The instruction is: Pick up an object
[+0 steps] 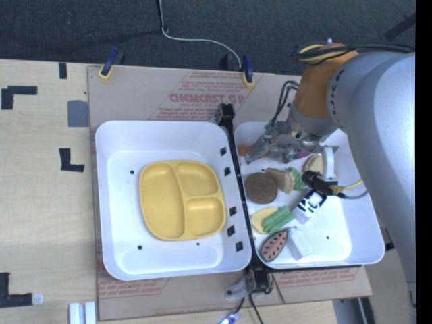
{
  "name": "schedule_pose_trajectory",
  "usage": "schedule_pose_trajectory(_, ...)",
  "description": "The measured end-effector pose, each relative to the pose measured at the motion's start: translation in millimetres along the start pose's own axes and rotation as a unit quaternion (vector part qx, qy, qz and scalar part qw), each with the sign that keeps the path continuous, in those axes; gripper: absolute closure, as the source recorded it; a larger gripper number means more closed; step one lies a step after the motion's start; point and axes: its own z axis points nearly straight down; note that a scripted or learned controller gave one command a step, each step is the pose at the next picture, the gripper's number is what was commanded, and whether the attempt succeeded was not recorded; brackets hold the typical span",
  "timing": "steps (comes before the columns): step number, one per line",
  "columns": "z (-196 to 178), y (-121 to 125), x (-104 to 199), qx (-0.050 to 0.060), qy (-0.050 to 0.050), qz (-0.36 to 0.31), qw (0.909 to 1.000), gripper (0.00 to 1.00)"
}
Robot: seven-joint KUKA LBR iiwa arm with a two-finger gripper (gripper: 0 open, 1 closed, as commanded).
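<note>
Wooden bench [40, 201], claw [280, 146] over right bin [364, 241], grip state unclear, arm [378, 100] hiding bin's corner

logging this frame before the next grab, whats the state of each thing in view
yellow plastic divided plate: flat and upright in the left white bin, compartments bare
round brown disc: lying flat in the right white bin
green and yellow toy piece: lying on its side
red speckled oval piece: lying flat near the divider
gripper: low over the right bin's far end
</note>
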Motion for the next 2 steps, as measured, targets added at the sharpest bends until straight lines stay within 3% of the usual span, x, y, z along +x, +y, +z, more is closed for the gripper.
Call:
schedule_pose_trajectory(1, 11, 18, -75, 0.005, 0.003, 0.0, 1.0, 0.0)
schedule_pose_trajectory(2, 1, 17, -74, 0.007, 0.001, -0.001, 1.0, 1.0)
